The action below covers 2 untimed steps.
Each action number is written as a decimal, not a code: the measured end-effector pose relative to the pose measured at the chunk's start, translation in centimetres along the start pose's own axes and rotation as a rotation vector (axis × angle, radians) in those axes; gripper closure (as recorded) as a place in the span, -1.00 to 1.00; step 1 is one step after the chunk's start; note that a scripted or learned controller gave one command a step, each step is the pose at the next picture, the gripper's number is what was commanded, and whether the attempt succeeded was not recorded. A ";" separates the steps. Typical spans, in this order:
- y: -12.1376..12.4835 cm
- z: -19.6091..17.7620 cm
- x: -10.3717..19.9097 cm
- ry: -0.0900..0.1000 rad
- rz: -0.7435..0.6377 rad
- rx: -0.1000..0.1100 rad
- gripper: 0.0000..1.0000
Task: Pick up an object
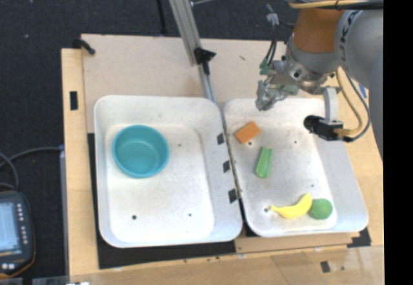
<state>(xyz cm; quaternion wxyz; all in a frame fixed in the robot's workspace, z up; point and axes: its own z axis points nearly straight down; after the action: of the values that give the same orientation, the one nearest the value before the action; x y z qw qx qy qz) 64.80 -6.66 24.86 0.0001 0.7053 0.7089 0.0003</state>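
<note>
Above the far edge of the right bin (335, 167) my gripper (264, 102) hangs, fingers pointing down toward the rim; whether they are open or closed I cannot tell, since they read as one dark grey cluster from this angle. Nothing shows between them. My wrist rises behind, grey, with the orange band (326, 9) above it and cables looping off to the side.

Just nearer than my gripper, inside the right bin, an orange block (247, 132) lies close to the bin's inner wall, apart from my fingertips. Nearer again sits a green block (263, 162), upright on its long axis and slightly tilted, around the bin's middle. At the bin's near edge a banana (292, 207) lies flat, and a green ball (321, 209) rests touching or just beside its outer end. A black fitting (321, 126) on my arm hangs over the bin's far outer part.

Beside the right bin, the left bin (193, 213) holds a teal bowl (141, 151), upright. A metal post (184, 19) slants up from between the two bins.
</note>
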 end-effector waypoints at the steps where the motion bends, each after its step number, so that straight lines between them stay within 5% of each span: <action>1: -1.2 -0.9 5.0 0.002 -0.002 0.000 1.00; 2: -2.3 0.3 10.4 0.001 -0.002 0.001 1.00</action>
<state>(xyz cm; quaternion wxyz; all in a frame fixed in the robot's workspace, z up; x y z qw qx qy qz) 62.43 3.75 24.52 -0.0005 0.7047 0.7095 0.0001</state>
